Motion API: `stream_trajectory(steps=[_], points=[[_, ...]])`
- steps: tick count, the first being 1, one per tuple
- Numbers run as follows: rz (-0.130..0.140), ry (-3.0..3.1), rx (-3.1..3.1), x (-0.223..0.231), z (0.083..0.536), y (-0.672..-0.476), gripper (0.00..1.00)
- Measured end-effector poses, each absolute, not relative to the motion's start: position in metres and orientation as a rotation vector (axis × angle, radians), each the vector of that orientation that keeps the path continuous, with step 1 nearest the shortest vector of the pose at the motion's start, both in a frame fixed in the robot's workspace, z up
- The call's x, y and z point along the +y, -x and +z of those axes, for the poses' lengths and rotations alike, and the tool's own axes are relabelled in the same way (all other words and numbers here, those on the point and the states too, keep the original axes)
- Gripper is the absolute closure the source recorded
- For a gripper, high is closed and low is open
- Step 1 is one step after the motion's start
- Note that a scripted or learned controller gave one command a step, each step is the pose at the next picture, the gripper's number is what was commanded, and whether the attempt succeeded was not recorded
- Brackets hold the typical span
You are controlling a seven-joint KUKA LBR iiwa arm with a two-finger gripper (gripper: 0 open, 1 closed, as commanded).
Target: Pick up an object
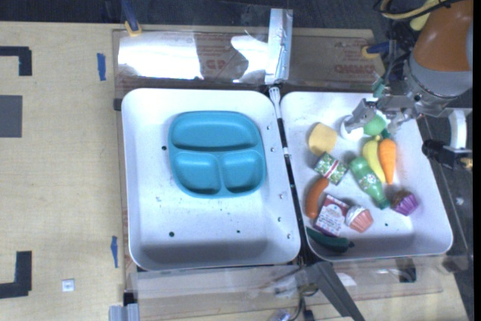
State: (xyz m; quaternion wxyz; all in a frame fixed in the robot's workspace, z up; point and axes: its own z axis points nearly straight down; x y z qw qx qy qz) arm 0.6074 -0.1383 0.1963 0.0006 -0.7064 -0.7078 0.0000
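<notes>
— Could you read any writing in there?

— Hardly. A small red-and-white carton (331,215) lay toward the lower middle of the right bin (432,237), and its print was too small for me to read. A little green-patterned box (333,168) sat above it, and its marks were also unreadable. Behind the bins, reddish lettering showed on the brown board (331,64) along the upper edge, but it was too blurred to make out.

— And where was your gripper?

— My gripper (373,115) was at the upper right of the right bin, low over the toys. A green piece (373,127) lay right at its tip. Whether I was clamped or spread, I could not tell.

— What crowded it?

— An orange carrot (387,158) and a yellow banana-like piece (372,155) lay side by side just below me, with a green bottle (369,180) beneath them. A yellow block (323,137) sat to the left, near the bin's inner wall. A purple piece (406,203) was near the right rim.

— Any open room?

— The left bin (143,184) held a blue divided tray (218,152), with bare white floor all round it. The desk (60,162) at frame left was bare wood.
</notes>
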Motion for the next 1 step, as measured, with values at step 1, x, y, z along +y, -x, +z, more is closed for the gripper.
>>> stream_trajectory(steps=[1], points=[[-0.002,2.309,-2.122,-0.2181,0.1418,-0.5746,0.00]])
